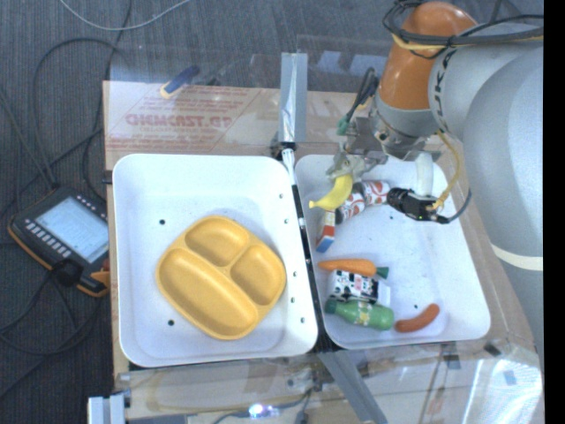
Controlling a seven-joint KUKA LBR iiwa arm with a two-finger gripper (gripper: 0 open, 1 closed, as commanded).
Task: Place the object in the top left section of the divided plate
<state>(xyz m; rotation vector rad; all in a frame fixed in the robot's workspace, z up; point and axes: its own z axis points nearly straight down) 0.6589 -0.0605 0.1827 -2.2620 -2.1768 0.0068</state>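
A yellow divided plate (pixel 222 276) lies in the left bin (pixel 141 193), its three sections bare. My gripper (pixel 346 171) hangs over the back left of the right bin (pixel 459 263), and a yellow banana (pixel 334 193) sits between its fingers, tilted down to the left just above the bin floor. The grey arm with its orange band (pixel 420 56) comes in from the upper right.
In the right bin lie a red-and-white can (pixel 364 197), a red, white and blue packet (pixel 327 230), a carrot (pixel 350 266), a black-and-white box (pixel 357 285), a green bottle (pixel 360 314) and a sausage (pixel 417 319). A metal rail (pixel 305 237) divides the bins.
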